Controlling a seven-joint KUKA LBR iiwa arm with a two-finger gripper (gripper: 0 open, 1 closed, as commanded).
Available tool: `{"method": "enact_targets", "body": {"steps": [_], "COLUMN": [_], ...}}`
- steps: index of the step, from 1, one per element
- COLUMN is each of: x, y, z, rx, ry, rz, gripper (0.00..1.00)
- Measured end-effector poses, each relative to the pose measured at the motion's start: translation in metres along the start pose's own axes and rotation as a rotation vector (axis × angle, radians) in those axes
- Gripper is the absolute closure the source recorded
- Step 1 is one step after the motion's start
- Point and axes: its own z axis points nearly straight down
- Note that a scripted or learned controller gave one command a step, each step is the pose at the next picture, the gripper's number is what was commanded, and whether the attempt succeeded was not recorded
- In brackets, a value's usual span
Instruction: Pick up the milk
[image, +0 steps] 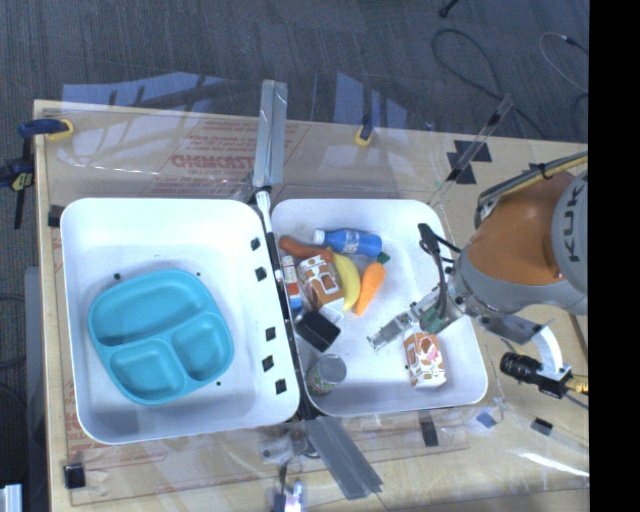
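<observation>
A small white carton with red-brown print, which I take for the milk (425, 360), lies on its side near the front right corner of the right bin (400, 212). My gripper (390, 330) hangs low over the bin floor just up and left of that carton, close to its top end. Whether it touches the carton is unclear from this angle. Nothing shows held in the gripper. The arm's orange band (512, 240) sits above the bin's right wall.
Toward the right bin's left side lie a brown-and-white carton (318, 280), a banana (348, 281), a carrot (369, 287), a blue-and-white bottle (348, 241), a black box (318, 329) and a can (326, 372). A teal divided plate (160, 335) rests in the left bin.
</observation>
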Motion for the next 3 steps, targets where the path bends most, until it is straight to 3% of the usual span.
{"method": "enact_targets", "body": {"steps": [1, 2, 3], "x": [0.003, 0.002, 0.002], "y": [-0.007, -0.008, -0.008], "z": [0.086, -0.034, -0.042], "rx": [-0.001, -0.002, 0.002], "ry": [-0.001, -0.003, -0.001], "rz": [0.118, 0.048, 0.044], "gripper": [0.00, 0.00, 1.00]}}
